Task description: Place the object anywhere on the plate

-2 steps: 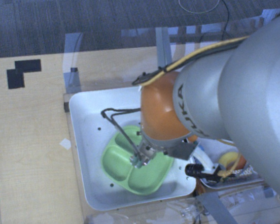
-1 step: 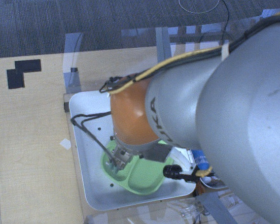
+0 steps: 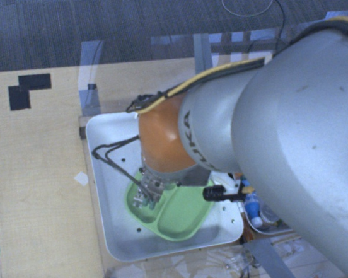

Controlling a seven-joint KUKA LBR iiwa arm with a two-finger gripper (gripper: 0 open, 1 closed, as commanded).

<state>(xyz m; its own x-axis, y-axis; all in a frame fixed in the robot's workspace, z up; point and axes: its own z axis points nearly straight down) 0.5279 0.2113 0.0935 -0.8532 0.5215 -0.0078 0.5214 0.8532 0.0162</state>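
— Pale wooden bench [image 3: 42,203] stretching wide at left. Next?
— White bin [image 3: 107,137], raised rim all round; green plate [image 3: 184,219] lying in its near half, close to the front wall.
— Claw?
— Gripper [image 3: 145,199] low over the plate's left part. Open or closed: cannot tell. Object possibly hidden beneath; placement unconfirmed.
— Room?
— Tight toward the bin's left wall; bulky arm [image 3: 301,137] crowding the right.
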